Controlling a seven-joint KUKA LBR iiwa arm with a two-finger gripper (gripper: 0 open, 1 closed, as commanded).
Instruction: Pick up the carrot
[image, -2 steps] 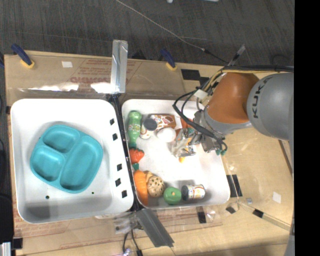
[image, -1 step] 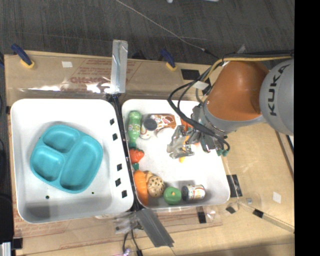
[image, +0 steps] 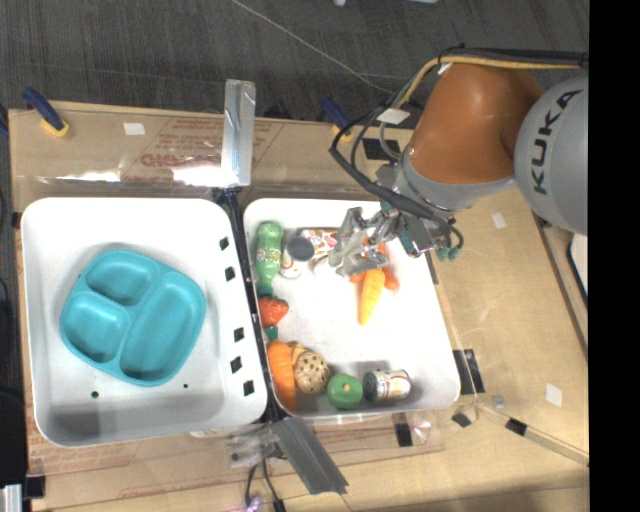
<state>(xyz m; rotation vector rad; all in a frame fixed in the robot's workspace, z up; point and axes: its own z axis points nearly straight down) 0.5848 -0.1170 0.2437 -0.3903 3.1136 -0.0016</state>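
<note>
While the jaws sit over the carrot's (image: 371, 293) upper end in the right bin (image: 432, 330), their spread cannot be told. Toy foods line that bin's edges; a teal tray (image: 133, 316) fills the left bin (image: 45, 230).

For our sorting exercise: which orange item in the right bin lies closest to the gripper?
The long tapered orange carrot, its top right beneath the gripper; the round orange fruit sits far off by the bin's near-left corner.

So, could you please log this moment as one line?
hand: over right bin | carrot: tilted, top at hand | grasp: unclear | teal tray: left bin
</note>
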